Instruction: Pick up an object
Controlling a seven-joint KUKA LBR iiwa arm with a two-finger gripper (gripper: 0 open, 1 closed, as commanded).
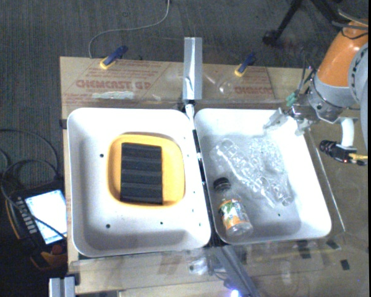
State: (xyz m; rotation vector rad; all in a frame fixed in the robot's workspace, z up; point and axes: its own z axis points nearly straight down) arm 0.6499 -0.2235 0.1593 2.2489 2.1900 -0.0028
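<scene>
Nearest the front edge of the right bin (pixel 318 224) lies a small bottle (pixel 234 215) with a dark cap and an orange and green label, on its side close to the bin's front left corner, its cap pointing toward the bin's middle. Just behind it, a crumpled sheet of clear plastic (pixel 253 166) spreads across the middle of that bin, reaching toward the back. In the left bin (pixel 86 135) a yellow tray with a black ribbed block (pixel 142 172) sits at the centre, well apart from the arm. At the right bin's back right corner the gripper (pixel 289 117) hangs above the rim, tilted; whether it is wide or narrow cannot be told here, and nothing is seen caught in it. The step in hand looks like the approach, with no object chosen yet. The next move calls for travel forward and leftward over the bin, then a descent onto the bottle or the plastic; the bottle seems the firmer target.
</scene>
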